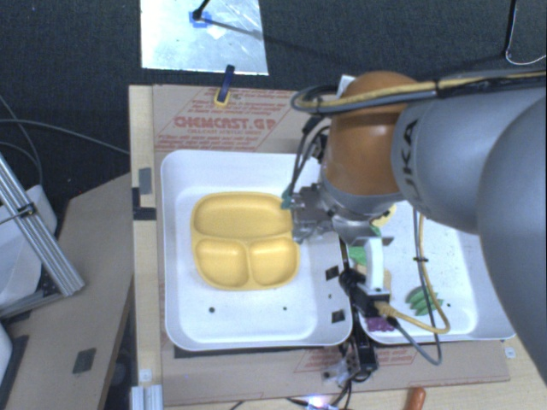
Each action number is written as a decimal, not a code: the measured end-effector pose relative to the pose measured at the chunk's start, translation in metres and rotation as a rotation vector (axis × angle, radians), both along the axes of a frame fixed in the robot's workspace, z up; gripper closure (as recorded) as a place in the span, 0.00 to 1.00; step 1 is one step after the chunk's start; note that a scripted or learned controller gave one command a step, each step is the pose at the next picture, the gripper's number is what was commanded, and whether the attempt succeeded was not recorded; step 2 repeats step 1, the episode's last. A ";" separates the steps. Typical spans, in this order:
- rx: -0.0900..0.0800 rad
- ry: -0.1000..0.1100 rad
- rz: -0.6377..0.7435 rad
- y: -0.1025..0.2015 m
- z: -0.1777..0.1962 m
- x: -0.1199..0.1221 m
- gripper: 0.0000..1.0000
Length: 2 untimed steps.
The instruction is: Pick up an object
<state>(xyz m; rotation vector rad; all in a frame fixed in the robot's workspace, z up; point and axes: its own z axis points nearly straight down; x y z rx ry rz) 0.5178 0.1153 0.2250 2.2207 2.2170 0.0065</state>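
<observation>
A yellow three-compartment plate [244, 237] lies in the left bin [175, 254], near its middle. My gripper [346, 229] hangs below the orange-banded wrist over the wall between the two bins, just right of the plate's right edge. The wrist hides most of the gripper. A small dark green object [423, 300] lies in the right bin [466, 319] near its front. A pale green piece [357, 253] shows beside the gripper, partly covered. A bit of purple rim [377, 324] peeks out at the right bin's front left.
The arm's grey body covers most of the right bin. A cardboard sheet [214, 122] lies behind the bins with a small blue-and-yellow item [225, 86] on it. Metal rails [34, 229] stand at the left.
</observation>
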 end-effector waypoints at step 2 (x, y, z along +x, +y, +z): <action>0.004 -0.001 0.011 0.048 0.073 -0.032 1.00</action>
